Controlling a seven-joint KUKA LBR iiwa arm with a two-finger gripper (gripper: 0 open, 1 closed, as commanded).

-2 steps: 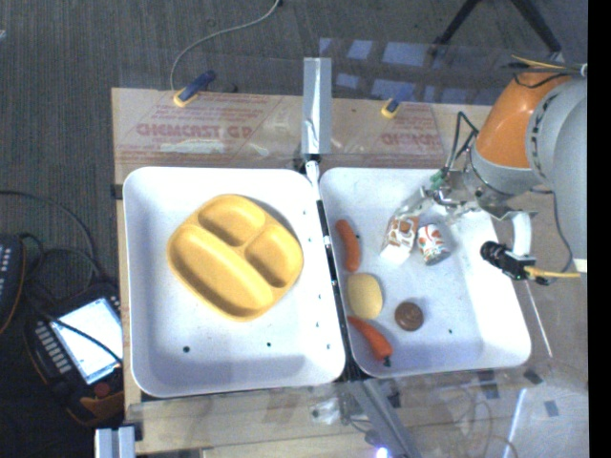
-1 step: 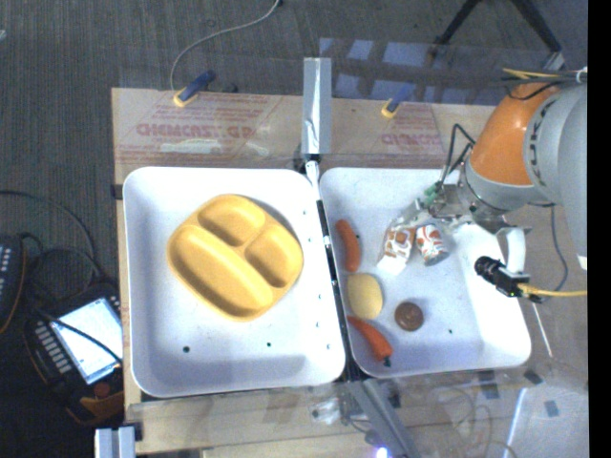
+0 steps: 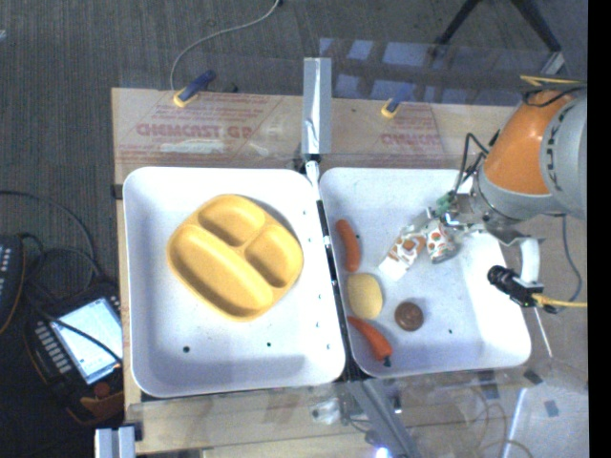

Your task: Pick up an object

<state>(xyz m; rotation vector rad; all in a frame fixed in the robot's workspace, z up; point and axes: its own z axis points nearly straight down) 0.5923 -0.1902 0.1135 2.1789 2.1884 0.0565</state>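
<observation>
Nearest the lens, an orange carrot-like piece point(image 3: 370, 338), lying slantwise just below the pale yellow lump point(image 3: 364, 295) in the right bin point(image 3: 496, 346). Just right of that lump and apart from it, a flat brown disc point(image 3: 410, 316). Above the lump and slightly left, close to the bin's wall, a second orange-red piece point(image 3: 348, 242), standing lengthwise. Up and to the right of the lump, a crumpled white packet point(image 3: 420, 243) with red print, resting on the bin floor. Right at the packet's far end from the lump, the tool point(image 3: 456, 210), low over the bin on the grey arm point(image 3: 525, 156) with its orange band. Touching the packet or just above it: cannot tell. Clenched or released: cannot tell either. Well left of the lump, across the divide, a yellow three-part plate point(image 3: 237, 254) in the middle of the left bin point(image 3: 153, 351). Beyond both bins, the brown bench point(image 3: 191, 132).
</observation>
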